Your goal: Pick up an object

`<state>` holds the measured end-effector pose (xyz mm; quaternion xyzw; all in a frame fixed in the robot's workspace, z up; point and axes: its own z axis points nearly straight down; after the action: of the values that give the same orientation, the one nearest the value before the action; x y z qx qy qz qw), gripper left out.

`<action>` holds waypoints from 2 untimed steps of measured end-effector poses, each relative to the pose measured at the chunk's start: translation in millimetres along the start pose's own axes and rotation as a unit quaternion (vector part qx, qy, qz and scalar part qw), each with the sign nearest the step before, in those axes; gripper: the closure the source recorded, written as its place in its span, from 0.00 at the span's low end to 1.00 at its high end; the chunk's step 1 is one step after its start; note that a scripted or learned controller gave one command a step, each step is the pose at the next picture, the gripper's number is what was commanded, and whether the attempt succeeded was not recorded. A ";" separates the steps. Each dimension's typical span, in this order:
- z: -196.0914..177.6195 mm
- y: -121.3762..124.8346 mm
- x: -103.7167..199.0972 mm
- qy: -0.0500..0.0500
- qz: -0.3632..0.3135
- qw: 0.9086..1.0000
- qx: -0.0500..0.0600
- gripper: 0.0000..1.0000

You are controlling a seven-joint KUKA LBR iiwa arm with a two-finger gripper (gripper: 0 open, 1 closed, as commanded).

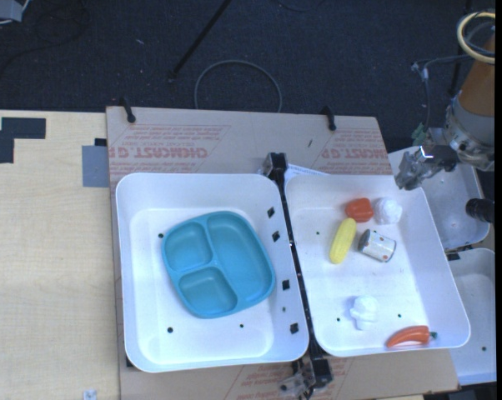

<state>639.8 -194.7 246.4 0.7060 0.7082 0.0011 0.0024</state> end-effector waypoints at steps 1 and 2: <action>-6.0 -15.3 44.1 0.002 0.000 1.000 0.004 1.00; 3.5 -27.3 85.8 0.002 0.000 1.000 0.005 1.00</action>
<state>612.2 -109.1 242.7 0.7060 0.7082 -0.0008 -0.0024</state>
